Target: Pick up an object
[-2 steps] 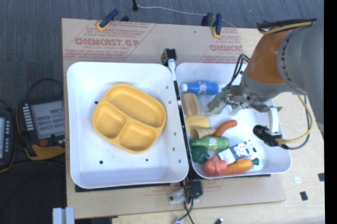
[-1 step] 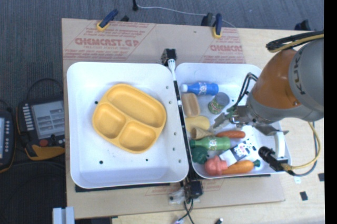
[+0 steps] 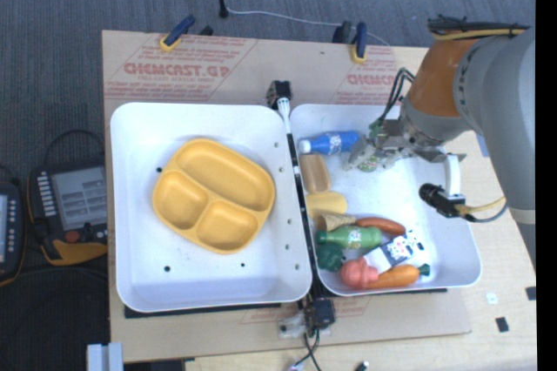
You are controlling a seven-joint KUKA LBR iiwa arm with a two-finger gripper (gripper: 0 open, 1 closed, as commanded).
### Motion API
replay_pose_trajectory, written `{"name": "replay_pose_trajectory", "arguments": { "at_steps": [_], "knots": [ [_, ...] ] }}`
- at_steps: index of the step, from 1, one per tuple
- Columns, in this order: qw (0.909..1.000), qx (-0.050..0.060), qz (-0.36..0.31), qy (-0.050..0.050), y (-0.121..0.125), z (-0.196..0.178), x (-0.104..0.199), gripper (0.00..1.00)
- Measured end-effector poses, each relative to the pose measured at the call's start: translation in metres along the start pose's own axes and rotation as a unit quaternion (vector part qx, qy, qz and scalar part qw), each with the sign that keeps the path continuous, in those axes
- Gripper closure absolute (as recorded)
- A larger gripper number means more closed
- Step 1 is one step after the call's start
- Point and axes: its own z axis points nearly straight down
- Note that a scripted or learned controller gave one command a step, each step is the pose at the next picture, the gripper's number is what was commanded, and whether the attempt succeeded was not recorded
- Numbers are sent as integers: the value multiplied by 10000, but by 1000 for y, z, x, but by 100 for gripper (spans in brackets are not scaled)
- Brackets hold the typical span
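My gripper (image 3: 369, 153) hangs low over the back of the right bin (image 3: 461, 260), just right of a blue bottle (image 3: 329, 142) lying on its side. Nothing shows between the fingers. Along the bin's left wall sit a tan bread roll (image 3: 315, 173) and a yellow wedge (image 3: 326, 204). At the front lie a green bottle (image 3: 346, 236), a dark green vegetable (image 3: 330, 257), a red tomato-like piece (image 3: 356, 273), an orange carrot (image 3: 398, 276), another red-orange piece (image 3: 383, 225) and a small white box (image 3: 396, 252).
The left bin (image 3: 139, 273) holds a yellow divided plate (image 3: 214, 194). The arm's grey body and orange band (image 3: 444, 82) reach in from the right over the right bin's back corner. Blue-and-yellow clamps (image 3: 177, 32) grip the cardboard's far edge.
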Motion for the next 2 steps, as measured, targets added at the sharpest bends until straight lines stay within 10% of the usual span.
{"name": "replay_pose_trajectory", "arguments": {
  "at_steps": [1,2],
  "knots": [
    [9995,300,-15,-36,38,1,19,0],
    [9998,189,8,42,41,-20,-56,0]
  ]
}}
